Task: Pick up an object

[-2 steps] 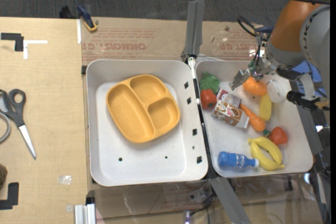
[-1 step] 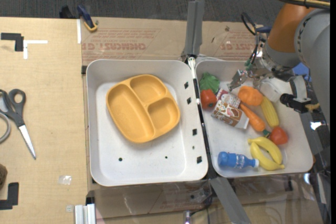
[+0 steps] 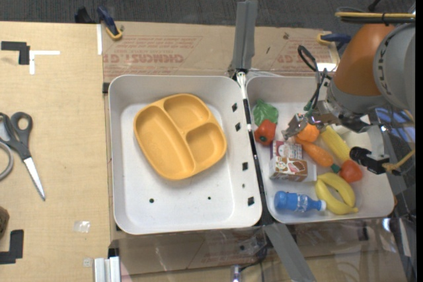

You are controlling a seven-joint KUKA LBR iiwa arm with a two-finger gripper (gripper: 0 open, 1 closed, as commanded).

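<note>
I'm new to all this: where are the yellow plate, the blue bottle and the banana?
plate (image 3: 180,135): camera view, on the ridge where its three sections meet.
bottle (image 3: 297,203): camera view, on the middle of its blue body.
banana (image 3: 337,193): camera view, on its curved middle.

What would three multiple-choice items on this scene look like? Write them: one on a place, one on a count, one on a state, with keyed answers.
1. The blue plastic bottle lies in:
A. the right white bin
B. the left white bin
C. the bench

2. Compartments in the yellow divided plate:
A. two
B. three
C. five

3. The plate is:
A. upside down
B. on edge
C. lying flat, open side up

Answers: 1 A, it lies near the right bin's front wall. 2 B, two ridges split it into three. 3 C, its hollows face up.
</note>
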